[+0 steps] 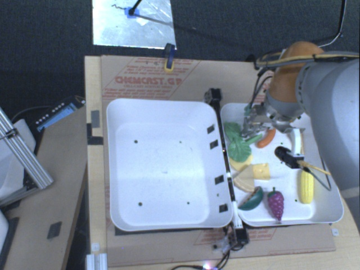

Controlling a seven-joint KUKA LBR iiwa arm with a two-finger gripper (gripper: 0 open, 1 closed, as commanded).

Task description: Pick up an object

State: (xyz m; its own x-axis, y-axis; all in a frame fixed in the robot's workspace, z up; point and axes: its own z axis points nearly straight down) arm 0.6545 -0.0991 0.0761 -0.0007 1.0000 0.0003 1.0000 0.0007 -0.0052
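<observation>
My jaws are down in the far-left part of the right bin (326,207), right over the leaf (236,145). I can't tell from this angle how far they're open, or whether they have hold of anything. The leaf lies against the bin's left wall, its far end under me. Carrot (266,138) is just beside me on the right, tilted. Cheese (261,171) sits mid-bin, with a pale slice (244,180) touching it on the left-wall side. Along the near edge: dark green piece (251,199), grapes (275,203) just beside it, corn (306,187) toward the near-right corner. Left bin (163,173) butts against this one on the worktop (93,89).
</observation>
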